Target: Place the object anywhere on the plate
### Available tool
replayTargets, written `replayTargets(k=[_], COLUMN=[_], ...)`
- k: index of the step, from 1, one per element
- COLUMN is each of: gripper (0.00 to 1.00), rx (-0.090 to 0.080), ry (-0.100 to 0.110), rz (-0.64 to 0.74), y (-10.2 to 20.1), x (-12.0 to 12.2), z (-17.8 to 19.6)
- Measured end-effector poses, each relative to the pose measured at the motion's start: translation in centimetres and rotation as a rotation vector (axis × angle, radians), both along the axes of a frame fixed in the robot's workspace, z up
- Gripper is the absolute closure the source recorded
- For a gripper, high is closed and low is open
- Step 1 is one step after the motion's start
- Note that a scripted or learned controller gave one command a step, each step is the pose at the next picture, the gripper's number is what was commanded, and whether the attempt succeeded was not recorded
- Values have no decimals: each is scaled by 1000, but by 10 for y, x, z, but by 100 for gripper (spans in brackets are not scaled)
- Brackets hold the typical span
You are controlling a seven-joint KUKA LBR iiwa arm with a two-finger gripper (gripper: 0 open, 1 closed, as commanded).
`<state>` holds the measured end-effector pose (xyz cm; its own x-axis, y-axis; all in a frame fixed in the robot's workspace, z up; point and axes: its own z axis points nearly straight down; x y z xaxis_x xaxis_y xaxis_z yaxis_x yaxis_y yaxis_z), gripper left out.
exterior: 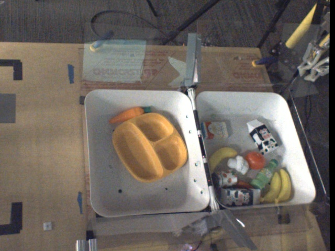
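Orange divided plate (pixel 149 146) centred in left bin (pixel 99 192), toy carrot (pixel 127 114) touching its far rim, right bin (pixel 293 135) crowded with toy groceries, pincer state cannot be told.

The carrot (pixel 127 114) is partly hidden behind the plate's (pixel 149 146) rim; labels on the cartons (pixel 239 196) are unreadable

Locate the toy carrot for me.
The carrot lies in the left bin of the camera view, at the upper-left rim of the yellow divided plate, apparently touching it, not on it.
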<state>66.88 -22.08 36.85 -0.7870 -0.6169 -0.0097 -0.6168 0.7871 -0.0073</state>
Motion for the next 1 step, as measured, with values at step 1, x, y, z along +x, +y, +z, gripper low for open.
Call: replayTargets(k=[1], gripper=[100], rx=[-2], ry=[1], rz=[163], y=[0], x=[0], z=[7])
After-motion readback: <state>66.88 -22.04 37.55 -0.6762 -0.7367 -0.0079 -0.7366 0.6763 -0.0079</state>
